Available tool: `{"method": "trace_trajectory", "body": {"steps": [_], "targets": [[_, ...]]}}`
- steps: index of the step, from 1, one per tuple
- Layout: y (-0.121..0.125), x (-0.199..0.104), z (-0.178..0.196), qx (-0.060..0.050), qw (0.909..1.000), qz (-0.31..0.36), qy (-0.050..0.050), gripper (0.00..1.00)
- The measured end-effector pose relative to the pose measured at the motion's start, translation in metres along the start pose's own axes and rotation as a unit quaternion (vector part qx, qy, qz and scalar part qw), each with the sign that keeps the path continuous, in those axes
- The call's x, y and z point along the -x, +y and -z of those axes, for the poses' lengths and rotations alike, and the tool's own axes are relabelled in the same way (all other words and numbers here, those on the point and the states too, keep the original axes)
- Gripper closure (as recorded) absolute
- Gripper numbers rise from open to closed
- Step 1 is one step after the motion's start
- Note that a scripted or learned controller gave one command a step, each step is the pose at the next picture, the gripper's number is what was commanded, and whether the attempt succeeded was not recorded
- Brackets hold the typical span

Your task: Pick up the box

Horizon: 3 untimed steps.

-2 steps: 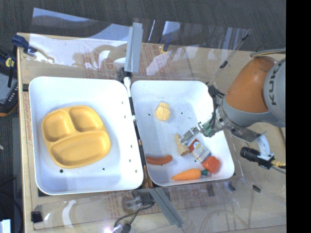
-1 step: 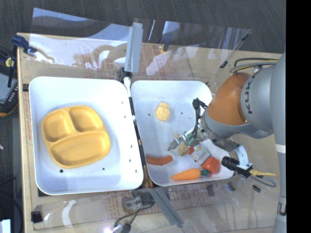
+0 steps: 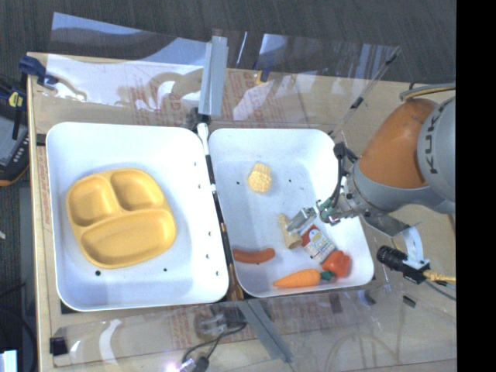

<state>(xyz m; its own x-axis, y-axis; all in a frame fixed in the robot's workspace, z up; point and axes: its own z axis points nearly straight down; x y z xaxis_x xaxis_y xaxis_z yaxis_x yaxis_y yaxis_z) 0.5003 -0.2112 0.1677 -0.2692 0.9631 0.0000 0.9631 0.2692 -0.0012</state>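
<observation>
Box [image 3: 318, 244], small, white with red print, lying flat in right bin [image 3: 232, 153], lower right part, between tan toy [image 3: 293, 229] and red pepper [image 3: 337, 263], just above carrot [image 3: 297, 280]. Hand [image 3: 327, 210] low over bin, just above and beside box; finger state cannot be told. Step in hand, by judgement: approach, grasp not yet made. Next move calls for centring over box and descending clear of crowding neighbours. Elsewhere: sausage [image 3: 253, 255], corn [image 3: 260, 179]; yellow divided plate [image 3: 120, 216] in left bin [image 3: 58, 142].

Bright, even overhead light. Glare streaks the clear sheeting [image 3: 155, 56] toward twelve o'clock. The white bins [image 3: 70, 285] cast soft shadows toward six. Slight softness throughout; small details blur.
</observation>
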Motion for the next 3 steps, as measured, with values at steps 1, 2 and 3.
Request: {"method": "trace_trajectory", "body": {"steps": [1, 2, 3], "targets": [[0.013, 0.004, -0.072, 0.003, 0.9983, -0.059, -0.001, 0.0], [0.014, 0.005, -0.061, 0.004, 0.9984, -0.057, -0.003, 1.0], [0.048, -0.022, 0.043, 0.001, 0.9961, 0.088, 0.0, 1.0]]}}
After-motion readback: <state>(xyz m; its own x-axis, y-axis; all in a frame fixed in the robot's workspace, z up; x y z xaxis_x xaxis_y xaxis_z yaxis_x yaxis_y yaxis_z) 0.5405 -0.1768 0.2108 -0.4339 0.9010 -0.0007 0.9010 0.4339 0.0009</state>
